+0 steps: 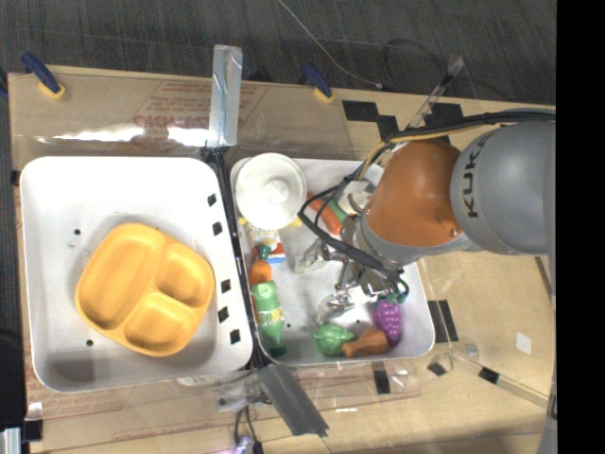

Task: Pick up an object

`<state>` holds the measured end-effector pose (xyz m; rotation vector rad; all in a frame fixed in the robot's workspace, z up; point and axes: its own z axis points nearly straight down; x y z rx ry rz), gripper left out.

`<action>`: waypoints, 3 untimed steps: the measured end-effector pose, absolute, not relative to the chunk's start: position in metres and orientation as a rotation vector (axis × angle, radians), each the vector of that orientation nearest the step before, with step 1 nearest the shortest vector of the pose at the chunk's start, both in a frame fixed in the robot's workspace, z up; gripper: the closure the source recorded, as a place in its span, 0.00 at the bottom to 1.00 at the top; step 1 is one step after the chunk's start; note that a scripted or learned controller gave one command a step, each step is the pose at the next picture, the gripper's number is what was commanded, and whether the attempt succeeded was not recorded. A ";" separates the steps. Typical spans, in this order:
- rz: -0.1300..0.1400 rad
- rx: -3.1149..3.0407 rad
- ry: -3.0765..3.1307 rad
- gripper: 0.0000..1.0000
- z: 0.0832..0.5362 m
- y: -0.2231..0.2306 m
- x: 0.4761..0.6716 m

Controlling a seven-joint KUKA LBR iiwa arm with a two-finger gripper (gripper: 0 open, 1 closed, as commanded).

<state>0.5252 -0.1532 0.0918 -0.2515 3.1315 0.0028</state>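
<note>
Pincer (345, 296) low in right bin (416, 343), under orange band (416, 197) of grey arm (506, 187); metal fingertips near bin floor, open-or-closed state cannot tell from this angle, nothing seen pinched between them. Just right of pincer: purple grape bunch (388, 318), apart from tips. Just below pincer: green leafy toy (330, 338), touching brown carrot-like piece (367, 344) on its right, both by bin's near wall. Left of pincer, along bin's left wall: green bottle (267, 305), with small orange item (260, 272) above it and a red-and-white item (272, 252) above that. Up and left of pincer: white round bowl (270, 189) in bin's far left corner. Orange-red piece (333, 218) partly hidden beside wrist, kind unclear. Far left of pincer: left bin (38, 253) holding yellow divided tray (144, 287), lying flat. Both bins on cardboard-covered counter (492, 405).
</note>
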 end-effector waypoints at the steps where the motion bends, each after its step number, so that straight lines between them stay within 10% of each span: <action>1: -0.001 -0.329 3.121 0.00 0.093 -0.168 0.586; 2: -0.001 -0.386 3.117 0.00 0.093 -0.211 0.552; 3: -0.002 -0.357 3.117 0.00 0.093 -0.210 0.580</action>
